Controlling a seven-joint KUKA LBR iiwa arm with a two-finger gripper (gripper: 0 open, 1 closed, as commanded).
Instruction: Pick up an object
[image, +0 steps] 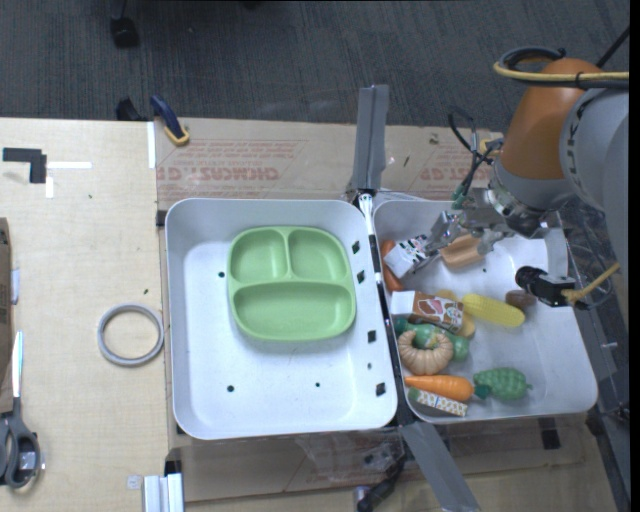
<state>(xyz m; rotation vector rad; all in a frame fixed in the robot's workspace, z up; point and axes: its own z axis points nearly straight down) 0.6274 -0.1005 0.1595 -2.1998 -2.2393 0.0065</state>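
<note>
The gripper (440, 243) hangs low over the right bin (560, 385) with a white box (404, 256) pinched between its fingers — the other toy foods (450, 345) lie below it, and a green plate (291, 282) sits in the left bin (200, 390).

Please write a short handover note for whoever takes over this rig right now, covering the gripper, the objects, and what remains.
Gripper: low in the right bin, at its upper left part; whether it has gripped anything cannot be told.
Right bin holds the toy food: yellow corn, carrot, green vegetable, small pumpkin, a printed packet.
Left bin holds a green divided plate.
Done: arm has reached the pile.
Left: confirm a grasp and lift an object out.
</note>
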